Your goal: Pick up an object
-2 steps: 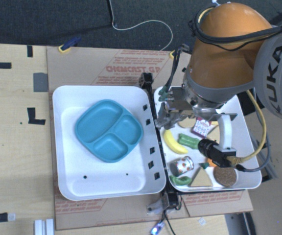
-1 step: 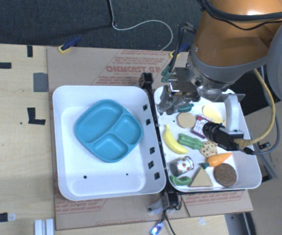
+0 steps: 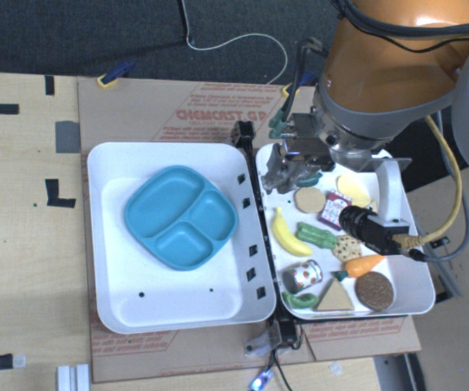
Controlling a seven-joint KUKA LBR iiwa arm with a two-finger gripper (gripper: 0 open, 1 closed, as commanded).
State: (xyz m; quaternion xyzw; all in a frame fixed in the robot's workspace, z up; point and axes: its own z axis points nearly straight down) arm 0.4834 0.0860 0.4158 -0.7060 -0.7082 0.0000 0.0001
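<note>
Hanging over the upper left corner of the right bin, the tool is low above the toys, but I cannot tell if it is wide or narrow, and nothing can be seen held in it. All the small things for picking lie in this right bin. A tan disc lies just beside the tool, at its lower right. Next to the disc there is a purple packet, and above the packet a pale yellow piece. A banana lies along the left wall of the bin, near the tool and below it. A green pod is just beside the banana, on its right. Lower in the bin lie a small can, a pale wedge, a brown disc and a carrot, all close together. The left bin holds a blue plate with three compartments, lying flat and turned at an angle. Both bins stand side by side on a cardboard sheet that covers the surface.
</note>
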